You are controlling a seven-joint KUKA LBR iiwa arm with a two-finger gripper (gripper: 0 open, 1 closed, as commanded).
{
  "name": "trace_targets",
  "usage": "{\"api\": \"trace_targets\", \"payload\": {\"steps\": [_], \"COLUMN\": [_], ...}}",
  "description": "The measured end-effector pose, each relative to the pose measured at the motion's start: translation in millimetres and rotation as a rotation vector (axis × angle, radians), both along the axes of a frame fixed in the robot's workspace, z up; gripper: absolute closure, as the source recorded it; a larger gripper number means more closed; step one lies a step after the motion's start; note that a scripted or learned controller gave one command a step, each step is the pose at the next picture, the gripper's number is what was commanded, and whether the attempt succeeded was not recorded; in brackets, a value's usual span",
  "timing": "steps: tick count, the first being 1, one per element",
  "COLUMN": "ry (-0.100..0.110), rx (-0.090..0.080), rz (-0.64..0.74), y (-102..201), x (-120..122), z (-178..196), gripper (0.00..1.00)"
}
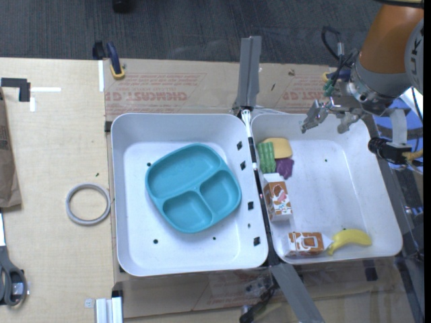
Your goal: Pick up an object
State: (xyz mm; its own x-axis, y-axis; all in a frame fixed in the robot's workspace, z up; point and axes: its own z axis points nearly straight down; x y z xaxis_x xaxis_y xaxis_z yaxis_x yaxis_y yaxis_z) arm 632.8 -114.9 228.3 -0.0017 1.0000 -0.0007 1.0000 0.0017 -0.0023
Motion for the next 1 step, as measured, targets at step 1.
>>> {"api": "trace_targets", "payload": {"steps": [1], "ry": [0.002], "rx": [0.000], "rz": [-0.062], "y": [67.1], "x": [16.9], "z": [-38.1], "gripper": [0.00]}}
